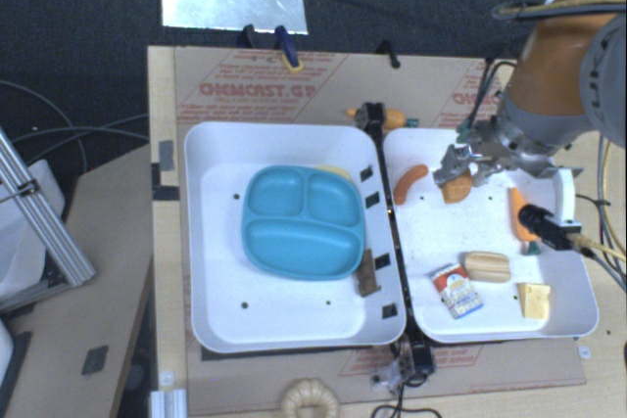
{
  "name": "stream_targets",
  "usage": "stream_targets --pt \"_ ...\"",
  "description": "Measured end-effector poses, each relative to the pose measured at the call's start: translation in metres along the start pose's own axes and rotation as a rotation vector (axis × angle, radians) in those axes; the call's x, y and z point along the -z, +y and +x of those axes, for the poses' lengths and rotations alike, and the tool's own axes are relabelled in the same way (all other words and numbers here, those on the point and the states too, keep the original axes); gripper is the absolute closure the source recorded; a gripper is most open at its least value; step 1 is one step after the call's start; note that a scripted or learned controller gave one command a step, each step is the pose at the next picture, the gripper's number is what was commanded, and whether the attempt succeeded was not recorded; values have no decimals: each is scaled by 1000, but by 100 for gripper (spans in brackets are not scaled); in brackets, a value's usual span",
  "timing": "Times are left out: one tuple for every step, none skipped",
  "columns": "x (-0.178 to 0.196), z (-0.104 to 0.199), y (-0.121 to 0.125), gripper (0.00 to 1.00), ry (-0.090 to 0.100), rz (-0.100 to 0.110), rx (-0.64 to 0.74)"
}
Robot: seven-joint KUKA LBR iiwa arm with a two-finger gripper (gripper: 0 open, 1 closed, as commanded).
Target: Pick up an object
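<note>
The camera view looks down on two white bins sitting side by side on the surface. The left bin [211, 240] holds a blue divided plate [302, 222], with a small brown piece [367, 275] lying just off its lower right corner. The arm [563, 73] comes in from the right over the right bin [578, 308], and its hand [458, 173] hangs low near the bin's upper left part. A small round orange-brown food piece [457, 190] sits right at the tips of the hand, touching or nearly so, but whether the hand is clenched on it or released I cannot tell. Just to the left lies an orange sausage [409, 182]. A carrot [520, 213] lies to the right. Lower in the bin are a bread roll [487, 266], a small red and white packet [458, 291], and a yellow cheese wedge [534, 300].
</note>
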State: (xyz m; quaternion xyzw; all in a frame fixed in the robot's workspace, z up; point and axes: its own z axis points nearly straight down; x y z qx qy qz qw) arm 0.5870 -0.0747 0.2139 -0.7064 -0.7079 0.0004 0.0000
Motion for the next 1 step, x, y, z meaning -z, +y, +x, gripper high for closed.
stream_targets --pt "19 -3 7 100 0 -4 2"
